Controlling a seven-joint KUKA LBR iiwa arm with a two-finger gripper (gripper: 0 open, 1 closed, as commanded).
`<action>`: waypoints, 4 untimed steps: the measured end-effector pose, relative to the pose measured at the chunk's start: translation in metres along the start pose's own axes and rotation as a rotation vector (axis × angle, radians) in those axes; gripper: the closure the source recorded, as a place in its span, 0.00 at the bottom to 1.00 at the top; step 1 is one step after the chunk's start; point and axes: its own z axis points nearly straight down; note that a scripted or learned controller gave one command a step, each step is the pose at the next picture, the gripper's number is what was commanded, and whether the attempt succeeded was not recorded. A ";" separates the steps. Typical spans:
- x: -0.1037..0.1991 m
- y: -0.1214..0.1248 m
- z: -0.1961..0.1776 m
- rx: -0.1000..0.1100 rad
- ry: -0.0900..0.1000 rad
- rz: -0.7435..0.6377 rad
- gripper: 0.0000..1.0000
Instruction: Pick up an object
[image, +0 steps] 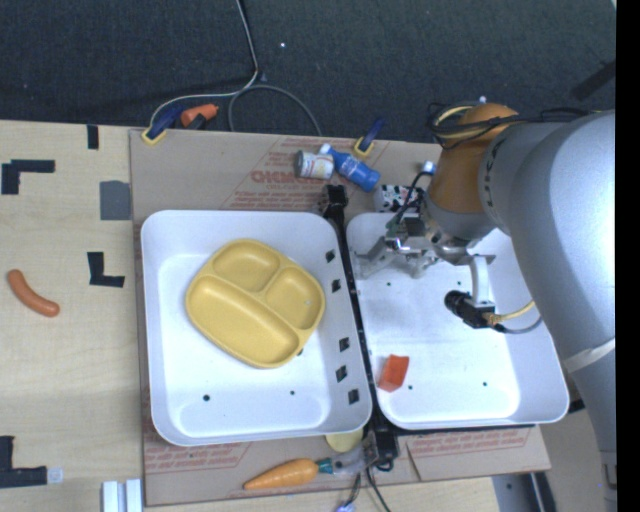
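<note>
A small red-orange block (393, 371) lies in the right bin (500, 400), close to its left wall and near the front. My gripper (402, 256) hangs over the back left part of that bin, well behind the block and apart from it. The orange band of the arm (462, 175) rises above it at the bin's back edge. A yellow divided plate (256, 300) lies in the left bin (180, 400), filling its middle.
An orange carrot toy (283, 474) lies on the cardboard in front of the bins. A sausage toy (32, 293) rests on the bench at far left. Blue and white clamps (340, 165) sit behind the bins. A black cable plug (470, 308) dangles over the right bin.
</note>
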 end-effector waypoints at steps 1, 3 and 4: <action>-0.002 0.027 0.001 0.003 0.001 0.004 0.00; -0.004 -0.004 -0.001 0.001 -0.001 0.005 0.00; -0.009 0.027 0.000 0.003 0.001 0.004 0.00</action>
